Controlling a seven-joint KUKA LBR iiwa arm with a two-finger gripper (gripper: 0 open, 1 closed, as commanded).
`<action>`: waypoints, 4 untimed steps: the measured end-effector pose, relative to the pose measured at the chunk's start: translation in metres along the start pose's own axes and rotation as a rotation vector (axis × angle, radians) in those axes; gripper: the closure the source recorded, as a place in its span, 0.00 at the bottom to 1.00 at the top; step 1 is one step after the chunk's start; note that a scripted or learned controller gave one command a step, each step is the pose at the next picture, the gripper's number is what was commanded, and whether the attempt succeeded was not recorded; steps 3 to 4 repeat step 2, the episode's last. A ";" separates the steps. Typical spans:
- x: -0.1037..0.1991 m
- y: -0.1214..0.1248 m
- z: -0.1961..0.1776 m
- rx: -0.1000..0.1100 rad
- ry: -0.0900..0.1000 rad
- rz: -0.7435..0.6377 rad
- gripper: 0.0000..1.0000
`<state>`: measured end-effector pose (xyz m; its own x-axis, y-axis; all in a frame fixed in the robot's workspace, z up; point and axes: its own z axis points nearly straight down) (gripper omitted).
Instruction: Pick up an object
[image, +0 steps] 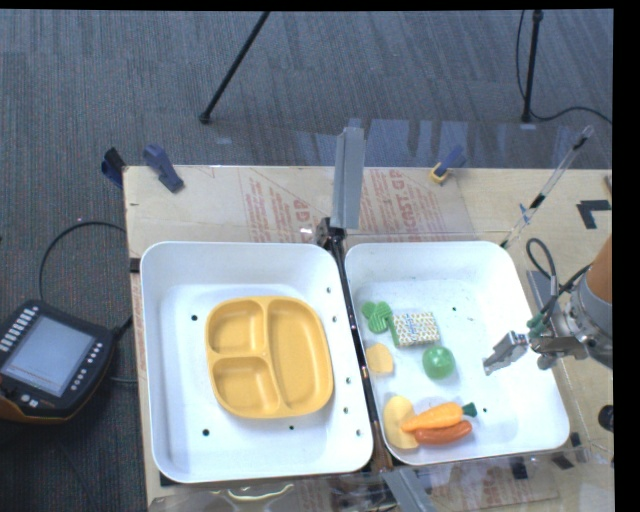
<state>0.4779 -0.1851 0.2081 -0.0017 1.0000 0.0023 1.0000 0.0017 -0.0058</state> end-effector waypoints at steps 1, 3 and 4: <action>0.089 0.076 0.122 -0.002 0.001 -0.032 0.00; 0.068 -0.004 0.123 0.002 0.000 -0.044 0.00; 0.068 -0.004 0.123 0.002 0.000 -0.044 0.00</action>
